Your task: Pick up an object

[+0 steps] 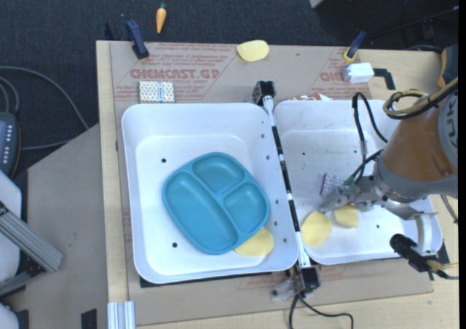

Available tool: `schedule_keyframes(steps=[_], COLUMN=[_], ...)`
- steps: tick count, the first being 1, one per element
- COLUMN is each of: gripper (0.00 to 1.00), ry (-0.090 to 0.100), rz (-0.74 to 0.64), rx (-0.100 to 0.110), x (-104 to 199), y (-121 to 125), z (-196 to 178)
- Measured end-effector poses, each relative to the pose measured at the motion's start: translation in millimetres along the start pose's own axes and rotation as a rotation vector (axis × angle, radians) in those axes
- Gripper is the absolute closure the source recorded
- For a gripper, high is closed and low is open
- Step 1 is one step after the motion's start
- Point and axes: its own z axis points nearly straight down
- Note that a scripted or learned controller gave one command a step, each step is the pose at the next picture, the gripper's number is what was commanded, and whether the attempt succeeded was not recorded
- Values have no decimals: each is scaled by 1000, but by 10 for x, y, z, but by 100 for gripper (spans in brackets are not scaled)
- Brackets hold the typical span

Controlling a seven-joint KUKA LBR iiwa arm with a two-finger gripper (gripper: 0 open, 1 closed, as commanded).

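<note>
We're looking down on a robotics lab here: a plywood-topped surface (218, 65) stamped with red lettering, two shallow white plastic bins (145, 145) clamped side by side, blue spring clamps (135, 38) at the board's edge, loose black cables (44, 94) trailing over dark carpet (58, 0), and a grey-and-orange robot arm (422, 153) reaching in.

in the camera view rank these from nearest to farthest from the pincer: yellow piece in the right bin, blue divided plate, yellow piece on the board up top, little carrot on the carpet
From the pincer:
1. Yellow piece in the right bin, just below-left of it.
2. Blue divided plate, in the left bin.
3. Yellow piece on the board, beyond the bins.
4. Little carrot, on the carpet, upper left.
</note>
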Motion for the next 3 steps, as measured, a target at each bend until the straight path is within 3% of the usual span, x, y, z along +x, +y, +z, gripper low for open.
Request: schedule_keyframes(steps=[1, 2, 3], gripper=[100, 0, 0], ry=[0, 0, -1], rz=[0, 0, -2], rx=[-5, -4, -3], x=[5, 5, 296], y=[14, 13, 855], z=[-111, -110, -6])
